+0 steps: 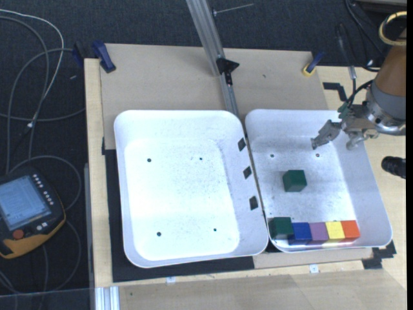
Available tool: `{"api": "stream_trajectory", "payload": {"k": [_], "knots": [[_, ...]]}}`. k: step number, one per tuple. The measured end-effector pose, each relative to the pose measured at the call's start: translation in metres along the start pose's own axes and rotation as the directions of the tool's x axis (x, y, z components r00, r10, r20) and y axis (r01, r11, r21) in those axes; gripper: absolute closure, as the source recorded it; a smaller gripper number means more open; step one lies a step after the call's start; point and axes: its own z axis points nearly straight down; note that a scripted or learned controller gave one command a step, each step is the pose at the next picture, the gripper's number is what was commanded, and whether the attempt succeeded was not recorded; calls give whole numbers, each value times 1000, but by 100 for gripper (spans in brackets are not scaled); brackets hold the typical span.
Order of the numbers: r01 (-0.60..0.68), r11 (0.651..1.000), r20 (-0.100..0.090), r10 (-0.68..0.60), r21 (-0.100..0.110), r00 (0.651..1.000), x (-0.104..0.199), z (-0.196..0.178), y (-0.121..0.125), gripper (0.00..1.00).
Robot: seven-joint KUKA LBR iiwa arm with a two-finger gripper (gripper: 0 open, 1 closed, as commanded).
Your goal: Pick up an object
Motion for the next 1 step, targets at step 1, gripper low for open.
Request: {"api": "stream_trajectory", "payload": {"k": [1], "knots": [[1,1000,-3,-1,9,1000,43,110,-8,0]]}}
